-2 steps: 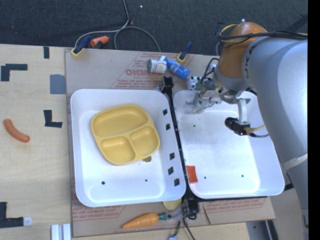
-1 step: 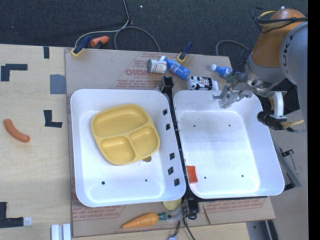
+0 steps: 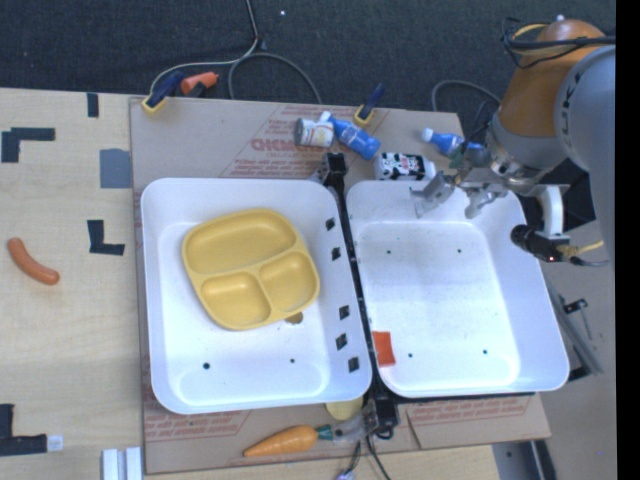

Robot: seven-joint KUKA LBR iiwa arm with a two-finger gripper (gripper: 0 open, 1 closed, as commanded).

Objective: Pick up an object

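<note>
The gripper [image 3: 452, 196] hangs over the far edge of the right bin [image 3: 520, 298], near its far right corner, with its two grey fingers [image 3: 430, 194] spread apart and nothing between them. Above it the grey arm [image 3: 570, 88] with its orange band comes in from the right.

Just past the bin's far rim, left of the gripper, lies a small black-and-white object [image 3: 402, 166], and farther left a blue-and-white bottle [image 3: 340, 133] rests on the brown board [image 3: 200, 138]. Inside the right bin, a small orange block [image 3: 382, 348] sits at the near left, close to the wall.

The left bin [image 3: 170, 368] holds a yellow divided plate [image 3: 250, 267], lying flat in its middle. A carrot [image 3: 282, 441] lies on the board near the bins' near edge. Well to the left, on the wooden bench [image 3: 60, 348], lies a sausage [image 3: 33, 262]. At the far left of the board is a yellow and orange clamp [image 3: 180, 86].
</note>
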